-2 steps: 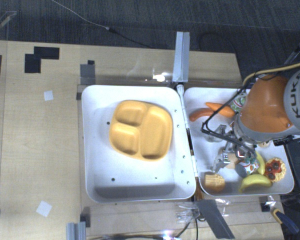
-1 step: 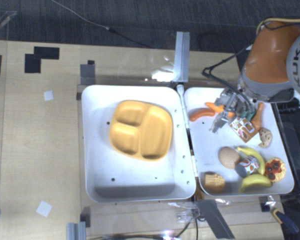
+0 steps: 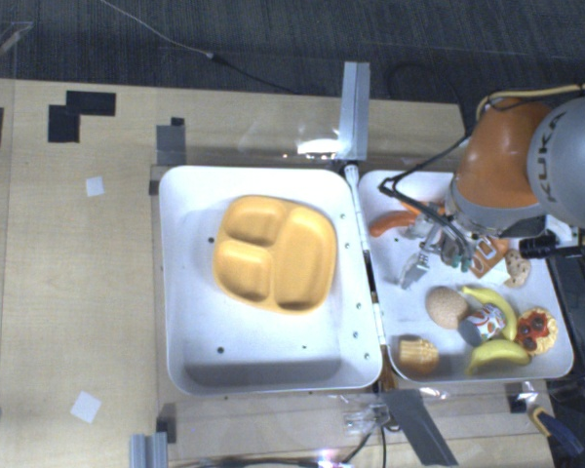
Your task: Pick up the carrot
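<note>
The carrot (image 3: 394, 222), orange and lying flat, rests near the upper left corner of the right bin (image 3: 402, 312). My gripper (image 3: 415, 264) hangs just below and to the right of the carrot, pointing down-left over the bin floor. It looks open, with nothing between its fingers, and it is apart from the carrot. The grey arm with its orange band (image 3: 497, 164) reaches in from the right and covers the bin's upper right part.
A yellow sectioned plate (image 3: 273, 252) lies in the left bin (image 3: 190, 359). The right bin also holds a brown potato (image 3: 447, 306), a banana (image 3: 499, 341), a small yellow cake (image 3: 416, 355), a fruit tart (image 3: 534, 329) and a waffle piece (image 3: 487, 255).
</note>
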`<state>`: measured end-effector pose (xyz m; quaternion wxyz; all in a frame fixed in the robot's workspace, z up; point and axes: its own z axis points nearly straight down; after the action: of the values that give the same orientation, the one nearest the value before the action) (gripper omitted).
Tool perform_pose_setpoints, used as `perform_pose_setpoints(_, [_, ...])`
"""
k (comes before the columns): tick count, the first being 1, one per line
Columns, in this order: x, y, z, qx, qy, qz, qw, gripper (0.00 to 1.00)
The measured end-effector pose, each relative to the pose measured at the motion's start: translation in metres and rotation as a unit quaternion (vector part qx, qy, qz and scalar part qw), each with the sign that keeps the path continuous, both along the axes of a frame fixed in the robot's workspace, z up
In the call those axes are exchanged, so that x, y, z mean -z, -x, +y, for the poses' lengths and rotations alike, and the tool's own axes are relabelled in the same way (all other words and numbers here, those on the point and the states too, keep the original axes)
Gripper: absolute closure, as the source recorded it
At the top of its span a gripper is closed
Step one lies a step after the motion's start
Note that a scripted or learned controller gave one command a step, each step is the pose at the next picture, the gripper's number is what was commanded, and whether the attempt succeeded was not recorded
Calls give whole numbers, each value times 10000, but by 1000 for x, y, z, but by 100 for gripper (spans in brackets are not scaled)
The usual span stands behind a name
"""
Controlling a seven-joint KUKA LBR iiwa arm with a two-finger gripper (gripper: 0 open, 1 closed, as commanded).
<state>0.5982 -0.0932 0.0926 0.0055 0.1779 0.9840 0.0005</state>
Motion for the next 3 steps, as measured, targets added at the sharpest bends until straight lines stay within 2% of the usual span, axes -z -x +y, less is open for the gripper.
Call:
perform_pose_setpoints(1, [3,41,11,1089,-11,-26,9940,0])
perform_pose_setpoints(2, [-3,-40,-13,1024,-12,13,9947,0])
perform_pose_setpoints(3, [3,-53,-9,367,9,104,9993,0])
